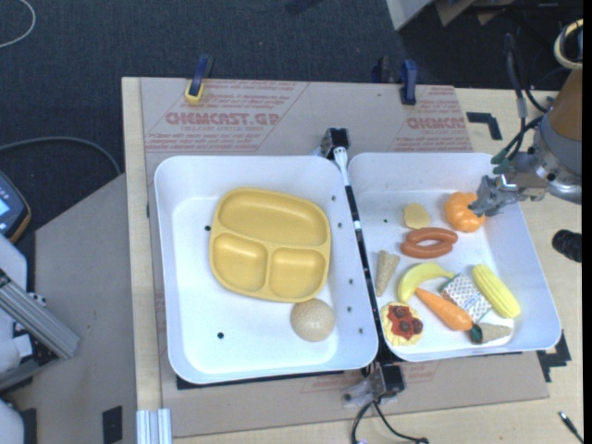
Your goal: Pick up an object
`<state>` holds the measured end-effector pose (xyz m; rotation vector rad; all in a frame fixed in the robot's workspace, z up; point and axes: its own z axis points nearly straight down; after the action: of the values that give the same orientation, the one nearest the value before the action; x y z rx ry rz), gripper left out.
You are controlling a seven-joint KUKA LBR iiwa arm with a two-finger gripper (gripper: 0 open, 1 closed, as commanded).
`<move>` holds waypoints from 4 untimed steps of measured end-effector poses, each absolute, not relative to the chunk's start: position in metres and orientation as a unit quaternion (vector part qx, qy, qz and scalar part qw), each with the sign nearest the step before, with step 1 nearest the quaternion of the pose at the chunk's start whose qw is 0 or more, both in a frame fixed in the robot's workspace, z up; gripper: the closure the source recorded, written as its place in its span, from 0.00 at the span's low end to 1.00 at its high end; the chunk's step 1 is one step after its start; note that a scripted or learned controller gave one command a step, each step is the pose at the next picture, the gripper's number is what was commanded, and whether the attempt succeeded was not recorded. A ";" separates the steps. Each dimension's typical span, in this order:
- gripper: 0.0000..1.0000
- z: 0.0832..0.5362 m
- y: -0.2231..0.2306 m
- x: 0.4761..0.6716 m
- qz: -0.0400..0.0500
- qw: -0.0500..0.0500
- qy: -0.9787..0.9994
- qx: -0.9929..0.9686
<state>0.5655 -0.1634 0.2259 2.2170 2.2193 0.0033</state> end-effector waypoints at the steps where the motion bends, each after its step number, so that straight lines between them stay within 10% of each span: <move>1: 1.00 0.225 -0.126 0.520 -0.001 -0.003 0.708 0.707; 4: 1.00 0.232 -0.079 0.480 0.000 -0.002 0.707 0.707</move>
<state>0.4798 -0.0790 0.2318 2.2235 2.2238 -0.0015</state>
